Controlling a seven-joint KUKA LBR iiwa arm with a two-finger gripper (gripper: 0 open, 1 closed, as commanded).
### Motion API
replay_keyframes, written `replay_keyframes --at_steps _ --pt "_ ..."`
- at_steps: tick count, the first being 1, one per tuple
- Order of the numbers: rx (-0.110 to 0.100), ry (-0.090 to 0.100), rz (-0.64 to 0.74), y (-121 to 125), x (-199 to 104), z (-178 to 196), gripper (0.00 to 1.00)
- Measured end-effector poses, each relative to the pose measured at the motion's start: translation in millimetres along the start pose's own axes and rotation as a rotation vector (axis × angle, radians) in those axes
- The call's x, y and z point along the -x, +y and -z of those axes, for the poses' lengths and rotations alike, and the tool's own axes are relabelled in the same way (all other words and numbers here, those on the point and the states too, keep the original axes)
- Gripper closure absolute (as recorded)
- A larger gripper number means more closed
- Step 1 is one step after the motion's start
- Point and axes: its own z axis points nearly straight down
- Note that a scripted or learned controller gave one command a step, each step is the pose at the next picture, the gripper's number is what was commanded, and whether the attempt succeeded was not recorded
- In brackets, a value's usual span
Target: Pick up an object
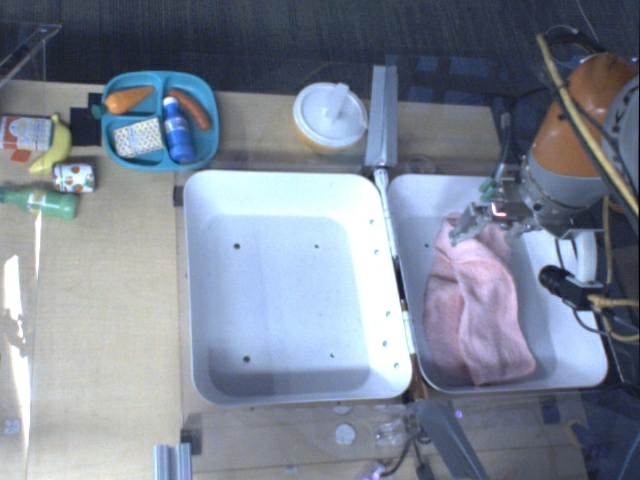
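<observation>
The gripper point(487, 218) is hovering at the top edge of the pink cloth point(473, 303), which is lying crumpled in the right bin point(575, 368); I cannot tell whether it is gripping anything. Soft folds may be slipping free, leaving the pick empty

The arm point(590, 128) is running off the picture's right edge, so only its orange band and wrist are showing. The gripper point(490, 218) is sitting over the far end of the pink cloth point(475, 303) in the right bin point(575, 363), and its fingers are blurring into the cloth's folds. The cloth is covering much of that bin's floor. At the bench's left edge, the labels on the small carton point(22, 133) and can point(74, 177) are staying too small to read
</observation>
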Motion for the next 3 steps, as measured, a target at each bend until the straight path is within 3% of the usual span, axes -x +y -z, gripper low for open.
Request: replay_keyframes --at_steps 1,2,3 --pt "0.004 -0.001 0.118 -5 5 -89 0.00" --pt "0.018 -0.006 0.295 -56 6 -93 0.00" --pt "0.015 -0.002 -0.086 -26 -2 -94 0.00"
